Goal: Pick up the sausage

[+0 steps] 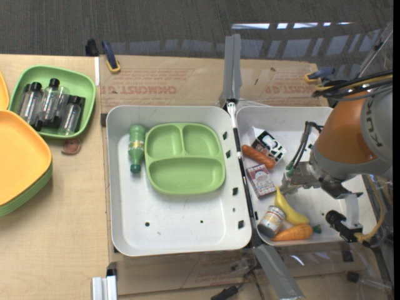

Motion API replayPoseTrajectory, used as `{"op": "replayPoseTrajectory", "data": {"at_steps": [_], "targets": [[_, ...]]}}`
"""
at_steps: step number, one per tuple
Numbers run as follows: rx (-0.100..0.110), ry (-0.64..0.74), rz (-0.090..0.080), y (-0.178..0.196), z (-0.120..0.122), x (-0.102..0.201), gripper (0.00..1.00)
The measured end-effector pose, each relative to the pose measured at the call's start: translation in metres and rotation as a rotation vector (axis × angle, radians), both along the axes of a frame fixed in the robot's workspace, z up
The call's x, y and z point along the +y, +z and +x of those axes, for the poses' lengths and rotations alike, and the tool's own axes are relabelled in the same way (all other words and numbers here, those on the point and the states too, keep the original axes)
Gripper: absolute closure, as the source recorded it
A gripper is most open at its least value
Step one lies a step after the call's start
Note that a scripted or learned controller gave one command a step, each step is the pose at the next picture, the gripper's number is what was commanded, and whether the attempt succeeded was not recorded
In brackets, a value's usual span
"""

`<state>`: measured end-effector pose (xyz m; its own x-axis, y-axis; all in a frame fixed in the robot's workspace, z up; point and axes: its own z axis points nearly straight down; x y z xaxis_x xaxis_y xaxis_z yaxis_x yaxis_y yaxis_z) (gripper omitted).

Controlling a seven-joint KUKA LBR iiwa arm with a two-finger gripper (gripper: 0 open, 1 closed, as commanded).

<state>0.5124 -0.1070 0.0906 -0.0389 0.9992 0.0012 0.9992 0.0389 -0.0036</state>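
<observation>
Two shallow white bins sit side by side, and the grey arm with its orange band reaches into the right-hand bin (350, 230), its two-finger gripper (291, 181) low over the clutter there. Whether the gripper is apart or together I cannot tell; the wrist blocks the tips from above.

Up and to the left of the gripper, near but apart from it, lies the reddish-orange sausage (258, 156), slanted along the bin's left side. It rests between a small black-and-white printed box (269, 144) above and a flat reddish packet (260, 179) below, so it looks hemmed in rather than free.

Just below the gripper lies a curved yellow banana (287, 207), with a small metal can (271, 220) and an orange carrot (292, 232) further down toward the bin's near wall.

Well to the left, in the other white bin (125, 230), a green divided plastic tray (185, 157) and a green bottle (136, 147) lie out of the way.

Judging by this, the gripper stands closer to the banana than to the sausage, and nothing shows between its tips.
</observation>
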Motion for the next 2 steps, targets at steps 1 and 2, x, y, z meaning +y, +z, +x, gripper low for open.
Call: {"op": "replayPoseTrajectory", "data": {"at_steps": [1,2], "targets": [[-0.001,0.162,0.0,0.0,-0.027,0.013,1.0],[-0.002,-0.076,-0.002,0.0,-0.002,-0.05,1.0]]}}
